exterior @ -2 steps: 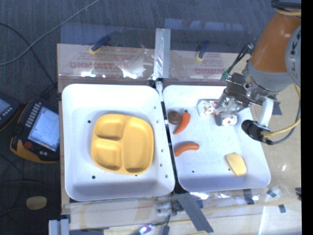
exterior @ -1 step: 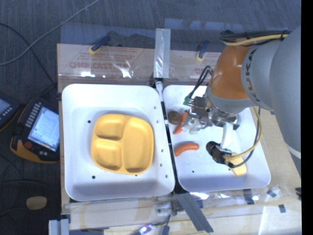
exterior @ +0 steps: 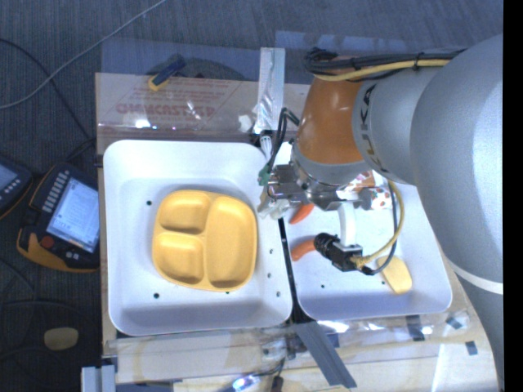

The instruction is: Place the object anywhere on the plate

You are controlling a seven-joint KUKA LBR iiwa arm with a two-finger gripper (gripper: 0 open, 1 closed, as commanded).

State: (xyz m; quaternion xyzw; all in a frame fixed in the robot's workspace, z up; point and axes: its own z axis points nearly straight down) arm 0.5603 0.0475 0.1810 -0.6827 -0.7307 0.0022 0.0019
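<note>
From my console the arm (exterior: 425, 113) takes up most of the right side, its grey body reaching in over the right bin (exterior: 425, 296) with the orange band (exterior: 331, 125) just above the wrist. The wrist points down near the divider between the two bins, close to the inner edge of the right one.

The left bin (exterior: 122, 243) carries the yellow plate (exterior: 204, 239), a sectioned tray with nothing on it that I can see. So I judge the job is at its pickup stage: nothing has reached the plate yet.

In the right bin I see an orange carrot-like object (exterior: 302, 249) lying just below the wrist, another orange piece (exterior: 301, 213) tucked right under it, and a tan, yellow-brown piece (exterior: 398, 278) nearer the bin's lower right. Which of these the program is after I cannot say, though the orange ones sit closest.

The tool (exterior: 282, 196) sits under the wrist housing; I cannot tell whether it is spread or pressed together, nor whether anything sits in it.

Next, I reckon, it needs a secure grasp, a lift clear of the bin wall, then a leftward carry over the plate.
</note>
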